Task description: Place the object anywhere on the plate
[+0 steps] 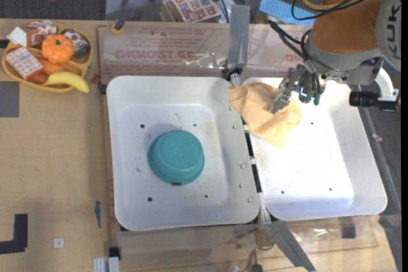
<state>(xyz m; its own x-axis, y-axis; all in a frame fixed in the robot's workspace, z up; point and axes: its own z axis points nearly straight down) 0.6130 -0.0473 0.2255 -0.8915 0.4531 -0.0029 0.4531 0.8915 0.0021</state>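
Just under my gripper (285, 99) lies the cloth (268, 116), a crumpled tan heap against the upper left corner of the right bin (331, 194), one edge spilling toward the divider. My fingers point down and left into its upper right fold and look pinched on it, though I can't tell from this slant whether fabric is truly caught between them. Well off to the gripper's left and lower, the teal plate (176, 157) sits upside down in the middle of the left bin (127, 105), so the cloth needs to cross the divider. I judge the grasp unproven; a soft heap can slip when lifted.
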